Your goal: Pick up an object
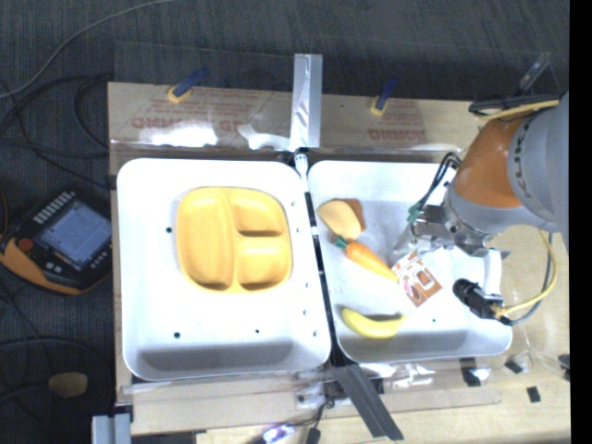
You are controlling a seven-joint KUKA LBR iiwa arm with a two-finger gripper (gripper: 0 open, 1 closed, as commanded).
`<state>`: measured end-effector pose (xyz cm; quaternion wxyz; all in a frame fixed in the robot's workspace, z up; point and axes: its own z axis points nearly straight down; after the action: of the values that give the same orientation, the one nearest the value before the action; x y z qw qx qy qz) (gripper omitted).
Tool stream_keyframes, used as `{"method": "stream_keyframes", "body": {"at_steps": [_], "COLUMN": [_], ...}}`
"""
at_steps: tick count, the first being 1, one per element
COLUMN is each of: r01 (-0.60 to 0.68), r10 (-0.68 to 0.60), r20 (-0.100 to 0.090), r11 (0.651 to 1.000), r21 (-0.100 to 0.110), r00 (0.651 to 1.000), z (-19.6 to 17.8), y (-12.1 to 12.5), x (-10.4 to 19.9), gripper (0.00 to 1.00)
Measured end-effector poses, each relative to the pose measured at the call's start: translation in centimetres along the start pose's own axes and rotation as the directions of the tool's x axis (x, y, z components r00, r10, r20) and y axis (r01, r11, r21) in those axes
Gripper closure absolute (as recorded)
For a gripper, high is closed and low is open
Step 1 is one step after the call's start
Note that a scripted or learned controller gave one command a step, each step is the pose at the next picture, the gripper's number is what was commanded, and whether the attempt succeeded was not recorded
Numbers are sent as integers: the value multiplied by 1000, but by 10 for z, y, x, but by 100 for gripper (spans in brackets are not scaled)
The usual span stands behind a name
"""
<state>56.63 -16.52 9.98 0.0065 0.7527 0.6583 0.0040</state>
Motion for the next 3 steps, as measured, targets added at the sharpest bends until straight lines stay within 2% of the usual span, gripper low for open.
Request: {"method": "stream_keyframes", "body": {"at_steps": [1, 2, 3], "r01": [-69, -69, 135], "r10": [69, 69, -135], "r20": [-3, -3, 1], "r11": [997, 997, 991], "r21": [17, 17, 1], "r00": [998, 998, 991], "z": [-2, -2, 9], "y": [3, 3, -52], "x": [-13, -13, -14], "gripper": [100, 0, 0]}}
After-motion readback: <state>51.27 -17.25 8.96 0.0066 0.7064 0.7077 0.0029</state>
